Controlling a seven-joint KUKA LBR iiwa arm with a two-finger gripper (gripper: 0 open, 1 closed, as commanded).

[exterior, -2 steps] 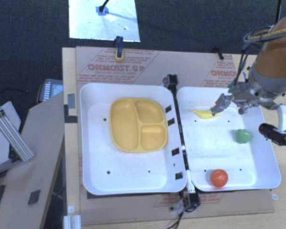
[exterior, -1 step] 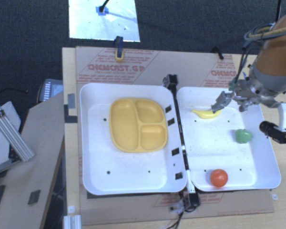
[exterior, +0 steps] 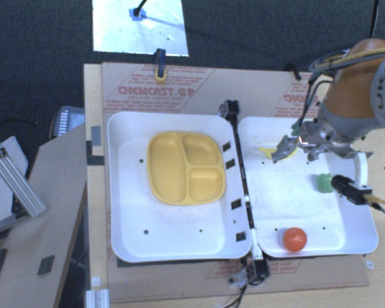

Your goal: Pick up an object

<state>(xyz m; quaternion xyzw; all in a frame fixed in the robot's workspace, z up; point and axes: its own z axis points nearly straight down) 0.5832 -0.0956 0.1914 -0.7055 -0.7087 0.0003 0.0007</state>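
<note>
Three small objects lie in the right bin [exterior: 346, 236]. A yellow piece [exterior: 267, 151] sits near the bin's back left. A green lump [exterior: 325, 183] rests toward the right side, and a red-orange ball [exterior: 294, 239] is close to the front edge. My gripper [exterior: 284, 151] hangs low over the back of this bin. Its tip is right beside the yellow piece and covers part of it. The green lump and the ball lie apart from the gripper.
The left bin [exterior: 128, 230] holds a yellow divided plate [exterior: 185, 167]. A black divider strip [exterior: 239, 172] runs between the bins. A black fitting with a cable [exterior: 350, 190] sits at the right bin's right edge, next to the green lump.
</note>
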